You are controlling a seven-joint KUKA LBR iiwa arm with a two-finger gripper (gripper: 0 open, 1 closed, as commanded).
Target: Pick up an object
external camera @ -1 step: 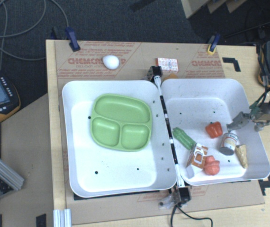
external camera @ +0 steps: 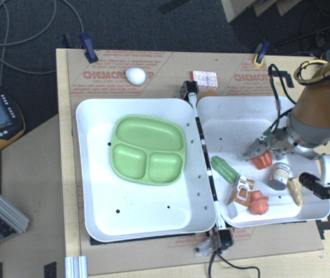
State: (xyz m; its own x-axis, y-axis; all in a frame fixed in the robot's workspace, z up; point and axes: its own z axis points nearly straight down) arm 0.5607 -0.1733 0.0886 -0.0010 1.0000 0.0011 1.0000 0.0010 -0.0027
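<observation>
Metal two-finger gripper (external camera: 261, 150) sits low in the right shallow white bin (external camera: 234, 112), its tips spread around a small orange-red chunk (external camera: 263, 160); whether they press it I cannot tell. The chunk's long axis runs slantwise, pointing toward the bin's near right. Just beside lie a small grey-lidded can (external camera: 279, 175), a green cucumber-shaped piece (external camera: 226, 169) angled toward the bin's near right, a red strawberry-like toy (external camera: 258, 202) and a printed orange card packet (external camera: 242, 191). The left white bin (external camera: 95, 213) holds a green three-compartment plastic plate (external camera: 149, 149). Both bins rest on a brown cardboard-covered bench (external camera: 153, 62) above dark carpet.
</observation>
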